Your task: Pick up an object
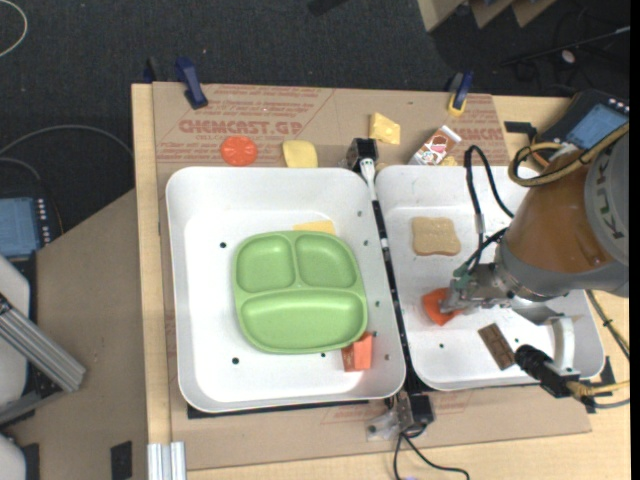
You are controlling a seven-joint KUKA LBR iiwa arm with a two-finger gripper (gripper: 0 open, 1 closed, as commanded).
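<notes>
Gripper point(462, 293) down in right bin point(440, 360), seemingly closed on orange-red piece point(436, 306); tan slice point(436, 235) behind, apart.

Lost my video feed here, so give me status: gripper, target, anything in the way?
Gripper down in right bin, at the orange piece; grasp unconfirmed. Toast and brown block lie nearby, apart from it.
</notes>
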